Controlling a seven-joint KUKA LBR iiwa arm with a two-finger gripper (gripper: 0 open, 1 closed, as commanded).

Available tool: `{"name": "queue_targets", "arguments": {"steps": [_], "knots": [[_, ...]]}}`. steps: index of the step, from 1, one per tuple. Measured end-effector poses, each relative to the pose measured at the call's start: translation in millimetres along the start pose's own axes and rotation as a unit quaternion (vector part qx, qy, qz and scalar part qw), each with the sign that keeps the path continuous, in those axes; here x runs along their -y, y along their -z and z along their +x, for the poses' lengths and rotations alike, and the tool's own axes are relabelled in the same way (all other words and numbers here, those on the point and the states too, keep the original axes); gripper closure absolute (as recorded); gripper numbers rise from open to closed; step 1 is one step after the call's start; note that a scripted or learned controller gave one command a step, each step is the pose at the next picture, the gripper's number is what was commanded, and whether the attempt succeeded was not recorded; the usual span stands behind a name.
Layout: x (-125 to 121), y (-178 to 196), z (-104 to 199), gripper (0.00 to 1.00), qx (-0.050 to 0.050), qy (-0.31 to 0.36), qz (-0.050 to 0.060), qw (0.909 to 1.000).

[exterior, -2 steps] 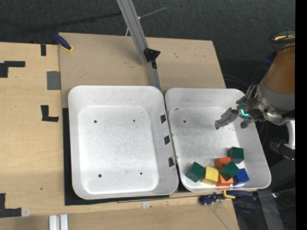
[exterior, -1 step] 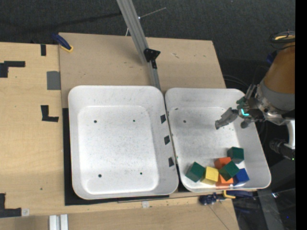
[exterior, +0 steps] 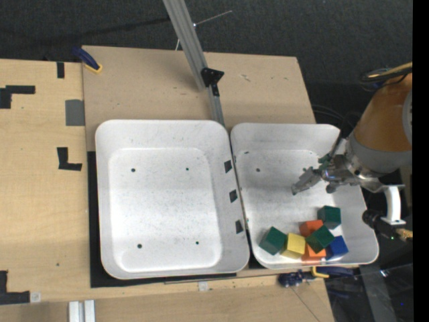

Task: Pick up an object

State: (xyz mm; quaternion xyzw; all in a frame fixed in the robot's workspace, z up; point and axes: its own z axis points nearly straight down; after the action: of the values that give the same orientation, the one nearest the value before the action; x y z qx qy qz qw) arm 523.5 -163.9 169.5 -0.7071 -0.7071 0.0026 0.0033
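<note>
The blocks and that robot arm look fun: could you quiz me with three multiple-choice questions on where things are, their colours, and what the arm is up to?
1. Where do the blocks lie?
A. Left bin
B. Right bin, near corner
C. On the bench

2. What colour is the block farthest left in the pile?
A. Green
B. Blue
C. Orange

3. Where is the gripper?
A. Over the right bin, apart from the pile
B. Over the left bin
C. Resting on the bench

Answers: 1 B, the pile sits in the right bin's near corner. 2 A, the green block ends the pile on the left, beside a yellow one. 3 A, it hangs over bare floor, above the pile.
</note>
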Motion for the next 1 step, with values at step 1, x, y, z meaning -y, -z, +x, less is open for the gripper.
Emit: {"name": "queue_targets", "arguments": {"steps": [1], "knots": [[4.6, -48.5, -7.5, 0.00, 0.000, 0.000, -0.001, 1.0000]]}}
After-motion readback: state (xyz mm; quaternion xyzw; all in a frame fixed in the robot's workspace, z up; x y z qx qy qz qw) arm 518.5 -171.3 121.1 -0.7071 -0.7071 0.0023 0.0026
